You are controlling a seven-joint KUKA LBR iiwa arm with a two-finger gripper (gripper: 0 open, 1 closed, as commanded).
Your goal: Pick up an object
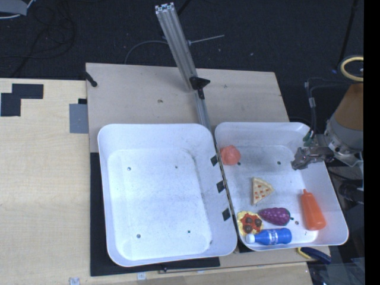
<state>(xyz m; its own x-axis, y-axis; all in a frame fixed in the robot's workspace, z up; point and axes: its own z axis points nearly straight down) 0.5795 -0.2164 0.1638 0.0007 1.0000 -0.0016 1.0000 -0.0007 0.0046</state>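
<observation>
Two white bins are sitting side by side across the lower middle of the frame; the left bin (157, 195) is lying bare, the right bin (279, 138) is holding all the objects. The grey arm (347, 120) is reaching in from the right edge; its gripper (301, 159) is hovering at the right bin's upper right, fingers too small to judge, nothing seen between them. An orange bottle (312, 210) is lying lower right; a blue bottle (272, 237), purple grapes (275, 215), a pizza slice (260, 190), a pink ball (230, 155).
</observation>
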